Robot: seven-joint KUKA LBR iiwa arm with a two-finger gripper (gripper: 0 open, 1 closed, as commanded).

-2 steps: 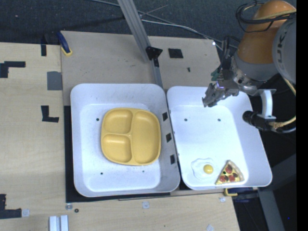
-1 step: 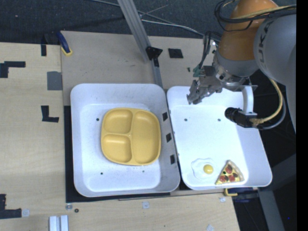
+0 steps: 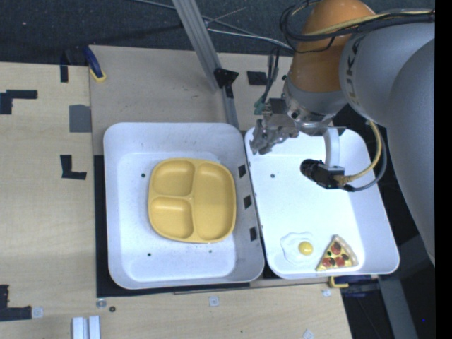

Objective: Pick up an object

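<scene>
A yellow divided plate (image 3: 191,200) lies in the left bin (image 3: 127,260), with no readable writing on it. The gripper (image 3: 263,141) hangs over the right bin's (image 3: 374,232) far-left corner; its grip can't be made out. A fried egg (image 3: 299,247) and pizza slice (image 3: 337,253) lie at the near edge.

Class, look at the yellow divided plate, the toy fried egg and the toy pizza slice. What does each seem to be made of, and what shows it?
Yellow divided plate: probably moulded plastic, smooth with a soft sheen and rounded compartment ridges. Toy fried egg: likely glossy plastic or rubber, flat white with a shiny yolk. Toy pizza slice: likely plastic too, with coloured toppings; too small to be sure.
</scene>
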